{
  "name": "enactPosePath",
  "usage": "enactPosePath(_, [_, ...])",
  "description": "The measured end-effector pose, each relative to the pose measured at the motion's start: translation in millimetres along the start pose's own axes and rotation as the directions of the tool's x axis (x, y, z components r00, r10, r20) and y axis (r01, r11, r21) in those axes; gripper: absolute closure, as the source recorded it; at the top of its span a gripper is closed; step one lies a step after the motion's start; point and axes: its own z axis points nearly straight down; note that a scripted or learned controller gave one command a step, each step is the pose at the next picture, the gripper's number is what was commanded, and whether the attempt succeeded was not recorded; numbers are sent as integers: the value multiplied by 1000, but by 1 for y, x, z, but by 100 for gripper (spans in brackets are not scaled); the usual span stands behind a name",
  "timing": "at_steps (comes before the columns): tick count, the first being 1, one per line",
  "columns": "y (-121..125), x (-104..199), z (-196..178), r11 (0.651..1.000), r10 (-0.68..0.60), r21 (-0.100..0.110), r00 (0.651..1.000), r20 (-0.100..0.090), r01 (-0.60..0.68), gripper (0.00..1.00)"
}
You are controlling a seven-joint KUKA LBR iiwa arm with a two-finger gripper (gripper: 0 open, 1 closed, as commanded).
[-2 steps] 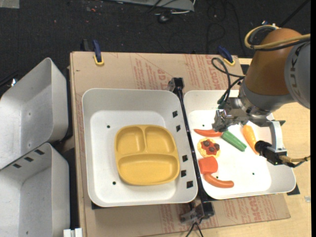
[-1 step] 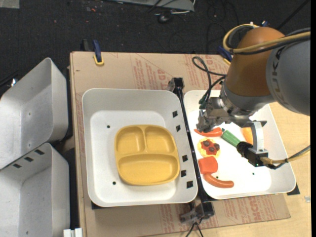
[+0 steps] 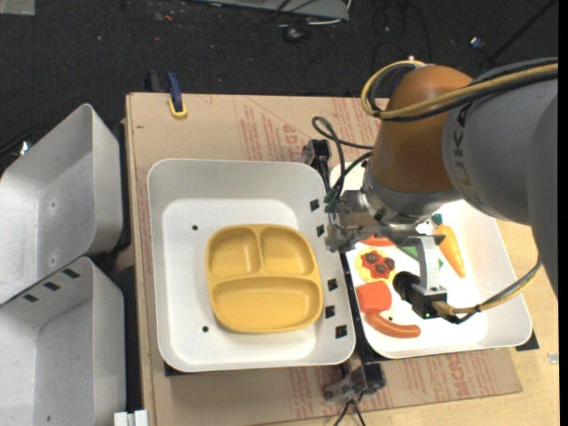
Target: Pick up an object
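Observation:
The right bin [image 3: 499, 330] holds several toy foods. An orange carrot [image 3: 450, 249] lies at its far side. A yellow piece with dark red spots [image 3: 377, 263] sits near the bin's left wall, with a red-orange block [image 3: 374, 296] just in front of it and a red sausage [image 3: 393, 327] near the front rim. A small green bit [image 3: 410, 250] peeks out beside the arm. My gripper [image 3: 366, 231] hangs under the orange wrist, low over the back left of this bin, right above the spotted piece. The wrist hides what lies beneath it.
In the left bin [image 3: 177, 204] rests a yellow divided plate [image 3: 264, 278]. Both bins sit on a brown board [image 3: 231, 122]. Two more white bins [image 3: 53, 202] stand off the bench at the left. The arm's grey body [image 3: 510, 140] covers the right bin's far corner.

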Motion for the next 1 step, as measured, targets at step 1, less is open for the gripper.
enactPosePath(1, [-14,45,7,1000,0,0,1000,0,0,100])
